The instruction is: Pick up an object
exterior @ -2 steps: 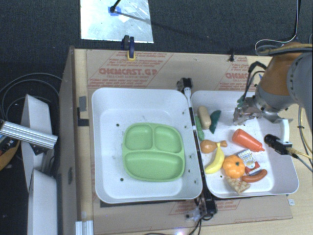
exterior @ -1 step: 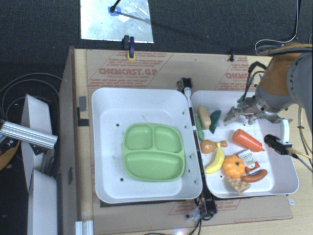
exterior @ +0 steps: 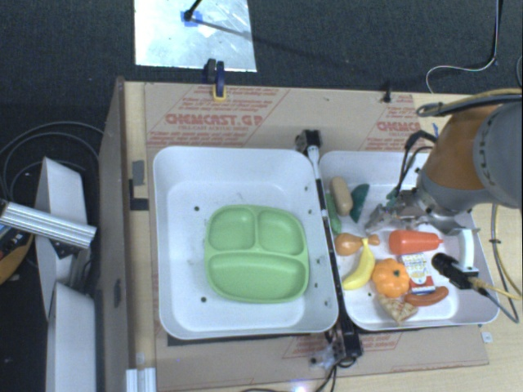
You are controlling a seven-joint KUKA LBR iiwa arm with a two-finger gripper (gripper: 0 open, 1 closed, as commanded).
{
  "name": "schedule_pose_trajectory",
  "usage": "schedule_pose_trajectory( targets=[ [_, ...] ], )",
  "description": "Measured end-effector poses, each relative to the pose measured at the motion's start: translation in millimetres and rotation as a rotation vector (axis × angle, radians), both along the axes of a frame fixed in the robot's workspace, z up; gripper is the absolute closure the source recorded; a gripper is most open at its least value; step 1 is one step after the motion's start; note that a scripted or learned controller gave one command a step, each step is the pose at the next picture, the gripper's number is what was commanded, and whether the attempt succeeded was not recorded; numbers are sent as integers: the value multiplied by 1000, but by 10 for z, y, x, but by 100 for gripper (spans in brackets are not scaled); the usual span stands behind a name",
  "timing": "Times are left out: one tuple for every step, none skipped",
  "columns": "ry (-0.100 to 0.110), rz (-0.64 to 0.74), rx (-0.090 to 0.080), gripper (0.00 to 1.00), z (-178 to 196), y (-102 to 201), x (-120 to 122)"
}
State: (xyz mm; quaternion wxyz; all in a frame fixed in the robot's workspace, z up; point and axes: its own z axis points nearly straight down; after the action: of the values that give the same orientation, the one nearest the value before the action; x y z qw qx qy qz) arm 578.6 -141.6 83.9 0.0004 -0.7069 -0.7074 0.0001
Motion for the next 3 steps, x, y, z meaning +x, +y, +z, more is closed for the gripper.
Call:
schedule_pose_trajectory(
  targets=[
    [-2, 0, -1, 0, 4, 127, -260],
    [-9, 2, -3, 0, 10, 139, -612],
    [-9, 3, -4, 0, 1147, -54, -271]
  ],
)
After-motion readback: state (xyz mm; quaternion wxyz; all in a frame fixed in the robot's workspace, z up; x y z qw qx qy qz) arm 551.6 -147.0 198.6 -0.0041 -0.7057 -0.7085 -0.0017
